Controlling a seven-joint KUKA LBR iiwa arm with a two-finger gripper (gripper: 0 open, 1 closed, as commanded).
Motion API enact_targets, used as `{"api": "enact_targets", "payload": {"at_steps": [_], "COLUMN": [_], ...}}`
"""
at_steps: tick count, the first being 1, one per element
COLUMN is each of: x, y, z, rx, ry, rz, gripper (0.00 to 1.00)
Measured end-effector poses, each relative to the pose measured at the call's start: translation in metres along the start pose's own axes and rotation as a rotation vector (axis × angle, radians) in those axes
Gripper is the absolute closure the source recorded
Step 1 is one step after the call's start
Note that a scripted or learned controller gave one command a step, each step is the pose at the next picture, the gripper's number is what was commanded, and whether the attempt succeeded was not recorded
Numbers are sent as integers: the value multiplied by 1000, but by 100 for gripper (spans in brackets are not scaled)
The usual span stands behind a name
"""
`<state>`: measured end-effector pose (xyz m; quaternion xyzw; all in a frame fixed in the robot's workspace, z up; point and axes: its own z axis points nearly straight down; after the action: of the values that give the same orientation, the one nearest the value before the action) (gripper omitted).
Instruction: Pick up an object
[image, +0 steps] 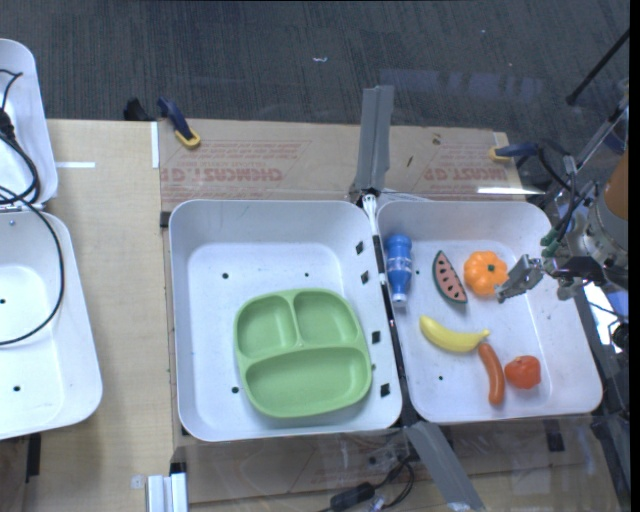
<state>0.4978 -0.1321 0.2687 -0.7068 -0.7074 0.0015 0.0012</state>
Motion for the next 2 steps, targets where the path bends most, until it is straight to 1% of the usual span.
{"api": "enact_targets", "payload": {"at_steps": [1,2], "x": [5,-3], "y": [10,-22], "z": [134,179], "rx": [1,3], "ry": [1,2], "rz": [151,92], "gripper": [0,0]}}
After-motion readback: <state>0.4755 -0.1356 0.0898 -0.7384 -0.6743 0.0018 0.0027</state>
